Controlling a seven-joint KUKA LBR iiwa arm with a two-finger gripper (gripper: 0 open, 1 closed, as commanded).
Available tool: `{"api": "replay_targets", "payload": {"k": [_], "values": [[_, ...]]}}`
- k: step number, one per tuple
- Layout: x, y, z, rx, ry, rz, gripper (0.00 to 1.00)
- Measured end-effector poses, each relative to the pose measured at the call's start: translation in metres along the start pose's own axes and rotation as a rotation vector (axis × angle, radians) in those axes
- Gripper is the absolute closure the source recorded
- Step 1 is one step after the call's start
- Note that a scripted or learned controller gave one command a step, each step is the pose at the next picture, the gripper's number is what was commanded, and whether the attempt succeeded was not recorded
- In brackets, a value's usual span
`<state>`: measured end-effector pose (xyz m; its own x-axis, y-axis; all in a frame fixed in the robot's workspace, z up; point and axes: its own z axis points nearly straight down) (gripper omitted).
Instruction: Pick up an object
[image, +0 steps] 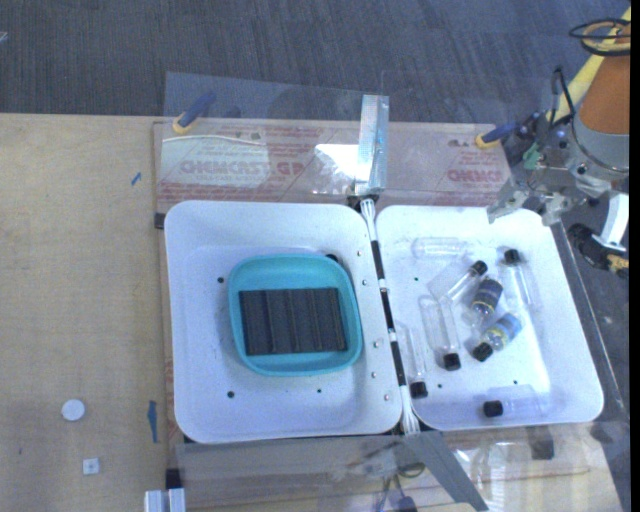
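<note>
Red lettering on the board (300, 165) behind the bins, under clear sheeting, too blurred to read. Right bin (580, 400) holds scattered clear vials (452, 283) with black caps, one with a blue cap (505, 328), clustered around centre to 6 o'clock. Left bin (200, 400) has a teal tray (293, 315) with a dark ribbed insert. Gripper (545, 195) sits at 1 o'clock over the right bin's corner, nothing seen in it, finger state can't tell.

Several small clear vials (487, 296) with black caps are seen scattered flat in the right bin (575, 375), right of centre in the frame. A teal tray (293, 314) with dark ridges is seen in the left bin (190, 300).
</note>
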<state>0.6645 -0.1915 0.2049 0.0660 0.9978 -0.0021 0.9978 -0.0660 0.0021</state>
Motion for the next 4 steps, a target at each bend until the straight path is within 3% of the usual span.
{"api": "replay_targets", "payload": {"k": [1,2,4], "values": [[-0.004,-0.042,0.095,-0.002,0.0,0.022,0.0],[-0.013,-0.084,0.117,-0.003,0.004,-0.011,0.0],[-0.032,-0.155,0.1,0.0,0.013,-0.069,0.0]]}}
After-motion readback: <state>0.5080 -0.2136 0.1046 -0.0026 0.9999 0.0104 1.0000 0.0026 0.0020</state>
